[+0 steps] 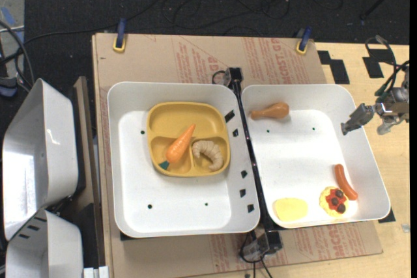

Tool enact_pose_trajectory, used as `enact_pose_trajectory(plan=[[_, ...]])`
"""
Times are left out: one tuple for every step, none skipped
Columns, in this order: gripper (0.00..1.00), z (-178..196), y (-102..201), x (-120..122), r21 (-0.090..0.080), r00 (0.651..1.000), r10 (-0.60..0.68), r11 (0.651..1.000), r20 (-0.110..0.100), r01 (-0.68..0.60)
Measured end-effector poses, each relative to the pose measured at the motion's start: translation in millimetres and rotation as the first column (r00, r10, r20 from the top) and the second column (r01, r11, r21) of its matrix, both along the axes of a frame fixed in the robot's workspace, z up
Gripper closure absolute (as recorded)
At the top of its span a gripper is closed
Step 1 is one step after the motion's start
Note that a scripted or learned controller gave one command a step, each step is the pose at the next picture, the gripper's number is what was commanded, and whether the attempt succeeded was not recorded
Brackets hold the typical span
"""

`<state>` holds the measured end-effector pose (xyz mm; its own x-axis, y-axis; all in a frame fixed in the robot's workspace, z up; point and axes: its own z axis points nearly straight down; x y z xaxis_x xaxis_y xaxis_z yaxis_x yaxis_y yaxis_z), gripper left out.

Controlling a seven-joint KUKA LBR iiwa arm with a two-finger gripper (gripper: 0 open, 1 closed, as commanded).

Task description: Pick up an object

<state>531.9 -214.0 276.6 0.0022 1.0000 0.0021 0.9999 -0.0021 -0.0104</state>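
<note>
The desk (195,52) — a tan board held by two yellow clamps (119,43) at its far edge — carries two white bins side by side, left bin (130,205) touching right bin (365,140).

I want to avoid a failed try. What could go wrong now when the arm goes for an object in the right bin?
1. The gripper sits at the right bin rim, so it might clip the wall when descending.
2. The sausage lies against the small pizza; a grasp could catch both.
3. The yellow disc looks flat, so it may slip.
</note>
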Motion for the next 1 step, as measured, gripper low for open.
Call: enact_pose_trajectory(plan=[[0.0, 5.7, 0.7, 2.2, -0.003, 1.0, 0.003, 1.0, 0.011, -0.003]])
